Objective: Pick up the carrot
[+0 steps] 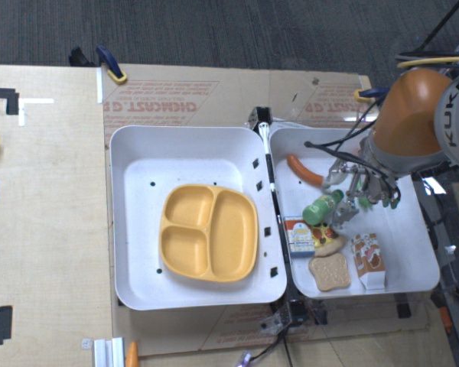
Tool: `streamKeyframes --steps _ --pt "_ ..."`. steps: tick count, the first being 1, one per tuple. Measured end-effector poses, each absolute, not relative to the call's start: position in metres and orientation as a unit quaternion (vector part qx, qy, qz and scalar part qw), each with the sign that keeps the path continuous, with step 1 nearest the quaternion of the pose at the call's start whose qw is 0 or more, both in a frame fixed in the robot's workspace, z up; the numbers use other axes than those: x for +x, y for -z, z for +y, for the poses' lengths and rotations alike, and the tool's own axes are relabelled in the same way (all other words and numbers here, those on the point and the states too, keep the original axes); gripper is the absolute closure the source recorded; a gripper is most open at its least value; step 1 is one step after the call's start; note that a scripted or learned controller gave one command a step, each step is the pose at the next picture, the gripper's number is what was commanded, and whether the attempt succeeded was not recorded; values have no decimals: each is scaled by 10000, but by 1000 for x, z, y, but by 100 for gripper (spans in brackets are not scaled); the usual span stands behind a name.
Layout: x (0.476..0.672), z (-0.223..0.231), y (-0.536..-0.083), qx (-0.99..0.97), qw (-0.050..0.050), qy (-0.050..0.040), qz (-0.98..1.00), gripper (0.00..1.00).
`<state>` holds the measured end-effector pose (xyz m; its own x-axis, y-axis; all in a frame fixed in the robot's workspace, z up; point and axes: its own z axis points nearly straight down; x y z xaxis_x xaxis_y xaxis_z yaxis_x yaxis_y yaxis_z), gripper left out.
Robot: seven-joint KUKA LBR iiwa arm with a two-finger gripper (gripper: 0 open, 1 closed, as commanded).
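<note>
The carrot [304,170] is a slim orange stick lying at a slant in the upper left of the right bin [413,281]. My gripper [341,196] hangs low over that bin's middle, just right of and below the carrot's lower end, apart from it. A green bottle-like item [318,209] lies right against the gripper's left side. The arm's orange band [410,113] sits above it at the right.
A yellow three-part plate [209,232] rests in the left bin [130,205]. In the right bin's front lie a bread slice [330,273], a small carton [367,260], a flat box [298,236] and a pizza-like piece [327,241]. Cables cross above the arm.
</note>
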<state>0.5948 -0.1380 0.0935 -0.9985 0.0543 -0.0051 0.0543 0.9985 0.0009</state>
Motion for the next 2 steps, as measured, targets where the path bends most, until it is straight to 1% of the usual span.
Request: streamKeyframes --steps 1,2 --pt "479 -99 -99 424 24 1 9991 0" --pt "494 13 -167 169 41 4 9998 0"
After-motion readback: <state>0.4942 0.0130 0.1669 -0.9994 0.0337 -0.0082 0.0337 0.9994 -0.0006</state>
